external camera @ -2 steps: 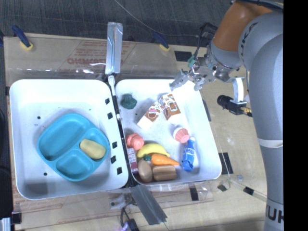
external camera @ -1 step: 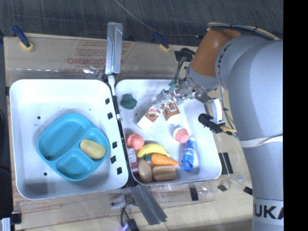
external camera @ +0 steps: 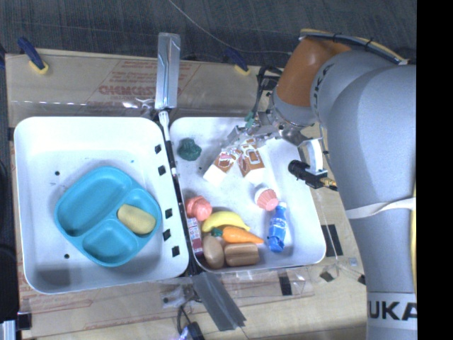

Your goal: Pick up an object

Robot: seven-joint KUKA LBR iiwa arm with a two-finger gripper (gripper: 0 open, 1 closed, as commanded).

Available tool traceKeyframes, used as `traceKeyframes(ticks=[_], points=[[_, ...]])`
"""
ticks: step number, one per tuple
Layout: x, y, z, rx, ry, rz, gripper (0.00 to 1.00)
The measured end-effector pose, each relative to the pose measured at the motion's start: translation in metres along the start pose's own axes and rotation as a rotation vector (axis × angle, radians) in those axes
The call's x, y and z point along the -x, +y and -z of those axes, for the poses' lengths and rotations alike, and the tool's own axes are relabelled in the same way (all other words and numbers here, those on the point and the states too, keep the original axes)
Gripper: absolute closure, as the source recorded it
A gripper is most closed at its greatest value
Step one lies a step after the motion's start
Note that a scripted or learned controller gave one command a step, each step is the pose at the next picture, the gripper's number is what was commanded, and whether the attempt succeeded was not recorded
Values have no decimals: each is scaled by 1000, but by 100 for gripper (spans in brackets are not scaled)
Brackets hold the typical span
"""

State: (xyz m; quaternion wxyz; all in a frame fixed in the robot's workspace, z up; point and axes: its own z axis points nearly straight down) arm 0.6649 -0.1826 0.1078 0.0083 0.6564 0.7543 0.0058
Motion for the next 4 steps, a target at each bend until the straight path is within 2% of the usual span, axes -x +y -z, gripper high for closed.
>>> traceKeyframes(ticks=[1,2,3,4], points=[[2,4,16,14,-10,5,100],[2,4,15,12,-9,5,0],[-77,-25,12,-21,9,138,0],[-44,-48,-15,-22,8,201,0]])
